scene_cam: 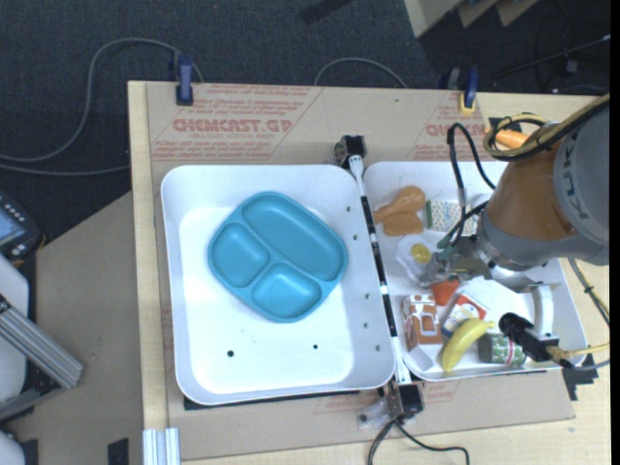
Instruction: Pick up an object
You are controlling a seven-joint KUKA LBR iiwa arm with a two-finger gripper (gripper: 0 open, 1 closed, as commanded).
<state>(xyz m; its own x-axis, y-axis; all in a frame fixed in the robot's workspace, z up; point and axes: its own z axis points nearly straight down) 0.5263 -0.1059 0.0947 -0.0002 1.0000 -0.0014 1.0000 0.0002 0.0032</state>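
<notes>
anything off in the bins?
Nothing spilled or broken. The blue divided plate sits skewed in the left bin. The right bin is a jumble: banana and small carton crowded near its front edge.

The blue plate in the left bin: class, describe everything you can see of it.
The blue plate is a rounded, divided tray of plain light blue that looks like smooth plastic. Raised ridges split it into three compartments, all bare. It lies flat and right way up, turned at a slant, on the floor of the left white bin, slightly towards the far side. Only the bin floor touches it.
</notes>
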